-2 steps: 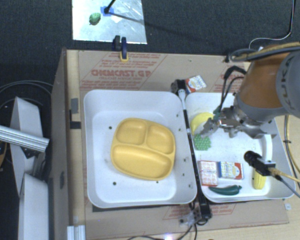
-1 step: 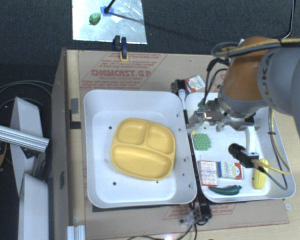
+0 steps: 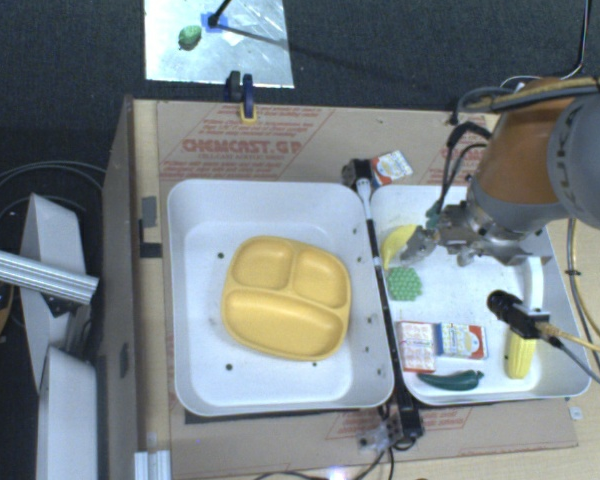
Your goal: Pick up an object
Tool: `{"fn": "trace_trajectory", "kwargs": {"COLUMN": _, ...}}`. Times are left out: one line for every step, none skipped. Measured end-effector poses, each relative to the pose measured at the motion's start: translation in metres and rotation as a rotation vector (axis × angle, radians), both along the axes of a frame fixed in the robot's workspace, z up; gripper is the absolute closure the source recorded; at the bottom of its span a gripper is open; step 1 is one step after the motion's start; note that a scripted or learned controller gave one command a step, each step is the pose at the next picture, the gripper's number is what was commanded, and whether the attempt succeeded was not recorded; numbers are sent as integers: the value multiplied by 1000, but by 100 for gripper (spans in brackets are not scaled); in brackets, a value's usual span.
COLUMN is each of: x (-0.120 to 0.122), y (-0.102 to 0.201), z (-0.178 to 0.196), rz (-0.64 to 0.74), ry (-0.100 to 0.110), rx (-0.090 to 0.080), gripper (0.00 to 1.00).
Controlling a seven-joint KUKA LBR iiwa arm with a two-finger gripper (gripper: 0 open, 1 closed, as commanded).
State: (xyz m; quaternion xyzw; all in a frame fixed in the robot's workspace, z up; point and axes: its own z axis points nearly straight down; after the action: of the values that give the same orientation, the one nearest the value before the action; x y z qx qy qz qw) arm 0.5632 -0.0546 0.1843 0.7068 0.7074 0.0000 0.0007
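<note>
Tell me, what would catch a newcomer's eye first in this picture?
Probably the big yellow divided tray, lying alone in the left white bin. Next, the bulky grey and orange robot arm reaching in from the right over the right bin, its gripper low beside a yellow piece and a green round toy. Along that bin's near edge lie a small printed box, a corn cob and a dark green pepper.

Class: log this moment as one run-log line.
gripper: over right bin | near: yellow piece, green ball | left bin: yellow tray
</note>
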Motion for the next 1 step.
{"fn": "trace_trajectory", "kwargs": {"x": 0, "y": 1, "z": 0, "rz": 1, "ry": 0, "rx": 1, "gripper": 0}}
